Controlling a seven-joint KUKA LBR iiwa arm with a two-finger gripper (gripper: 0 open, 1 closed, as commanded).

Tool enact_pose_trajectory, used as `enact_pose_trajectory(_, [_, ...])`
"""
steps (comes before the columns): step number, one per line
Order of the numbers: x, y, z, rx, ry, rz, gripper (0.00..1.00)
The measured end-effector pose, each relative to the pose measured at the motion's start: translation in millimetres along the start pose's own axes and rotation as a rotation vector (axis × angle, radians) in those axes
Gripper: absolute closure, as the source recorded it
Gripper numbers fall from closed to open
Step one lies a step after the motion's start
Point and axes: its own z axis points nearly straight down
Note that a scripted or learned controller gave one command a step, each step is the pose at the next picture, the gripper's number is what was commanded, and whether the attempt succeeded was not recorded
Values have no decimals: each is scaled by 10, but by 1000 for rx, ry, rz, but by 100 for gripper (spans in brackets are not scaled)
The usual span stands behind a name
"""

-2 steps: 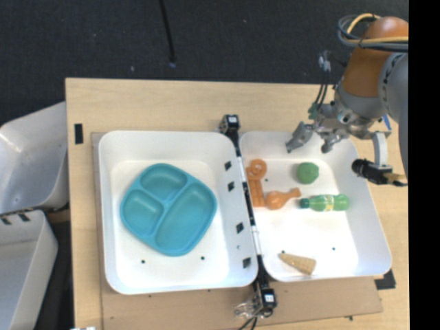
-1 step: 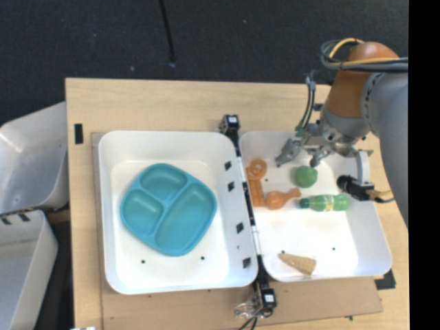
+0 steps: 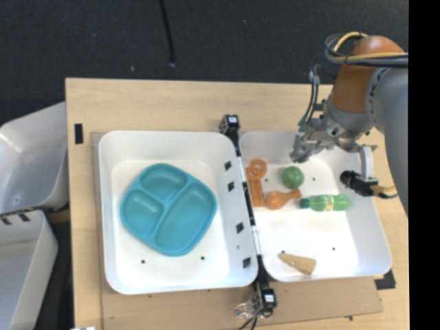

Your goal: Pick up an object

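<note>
I read the pick as not yet made: my gripper (image 3: 302, 151) hovers at the right bin's twelve o'clock, grip state unreadable, just above the round green plastic fruit (image 3: 292, 177), which lies on the floor.

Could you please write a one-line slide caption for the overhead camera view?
Two-finger gripper hovers above round green ball in right white bin; teal divided plate fills left bin.

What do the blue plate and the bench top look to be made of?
Blue plate: probably moulded plastic, one even teal colour, soft sheen, rounded dividers between its three sections. Bench top: looks like pale wood or wood laminate, matte, with faint grain; can't tell which.
</note>
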Motion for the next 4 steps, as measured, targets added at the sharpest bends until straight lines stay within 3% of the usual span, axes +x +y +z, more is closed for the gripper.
enact_pose_trajectory(1, [76,27,-606,-3,2,-2,100])
enact_pose_trajectory(2, [63,37,-879,1,3,-3,100])
enact_pose_trajectory(4, [1049,65,-977,3,3,-5,100])
